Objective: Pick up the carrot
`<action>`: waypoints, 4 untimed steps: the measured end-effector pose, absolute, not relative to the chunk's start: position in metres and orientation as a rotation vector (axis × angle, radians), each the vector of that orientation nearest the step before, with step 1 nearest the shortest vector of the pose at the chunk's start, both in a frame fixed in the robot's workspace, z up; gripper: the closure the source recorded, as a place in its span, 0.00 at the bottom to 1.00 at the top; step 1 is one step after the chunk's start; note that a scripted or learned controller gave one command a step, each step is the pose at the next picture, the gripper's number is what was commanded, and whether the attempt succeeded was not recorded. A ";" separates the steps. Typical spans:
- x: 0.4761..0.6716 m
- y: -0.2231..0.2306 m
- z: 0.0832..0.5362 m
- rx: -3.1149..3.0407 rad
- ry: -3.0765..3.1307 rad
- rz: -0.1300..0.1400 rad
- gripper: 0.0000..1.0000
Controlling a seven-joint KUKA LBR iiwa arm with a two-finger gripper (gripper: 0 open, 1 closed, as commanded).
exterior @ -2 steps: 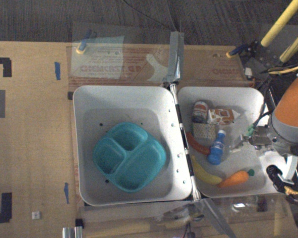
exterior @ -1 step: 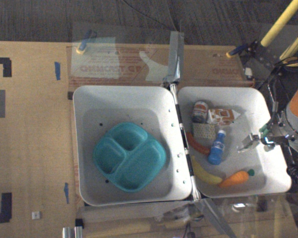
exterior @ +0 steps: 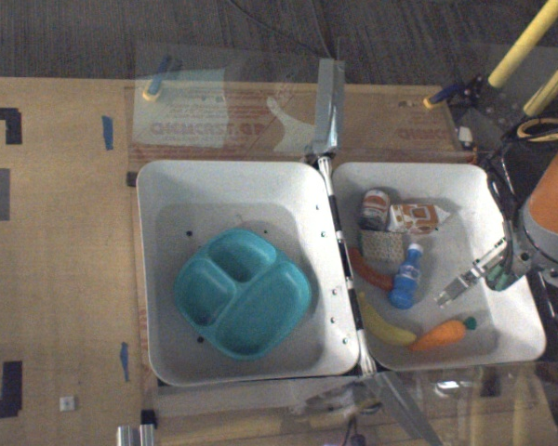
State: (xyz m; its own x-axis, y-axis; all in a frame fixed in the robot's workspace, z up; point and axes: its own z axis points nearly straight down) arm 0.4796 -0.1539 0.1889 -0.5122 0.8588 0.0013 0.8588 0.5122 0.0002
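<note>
While jaws [exterior: 460, 284] gape empty, carrot [exterior: 440, 335] lies below.

- The place looked like a robotics lab or test cell, not a home.
- Two shallow white plastic bins [exterior: 158, 249] sat side by side on a bare brown board bench [exterior: 56, 277].
- Black square markers [exterior: 2, 126] and blue tape strips [exterior: 107, 133] were stuck on the board.
- A loose black cable [exterior: 260, 17] lay across the grey carpet floor [exterior: 93, 17].
</note>
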 end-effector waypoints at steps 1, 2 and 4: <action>0.480 -0.150 0.161 -0.722 -3.058 -0.002 0.00; 0.480 -0.187 0.154 -0.550 -3.099 0.000 0.00; 0.488 -0.178 0.118 -0.521 -3.125 -0.005 1.00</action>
State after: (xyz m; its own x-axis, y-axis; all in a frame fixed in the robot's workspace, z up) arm 0.4875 -0.1781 0.1175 -0.9456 0.3243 -0.0252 0.3243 0.9459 0.0077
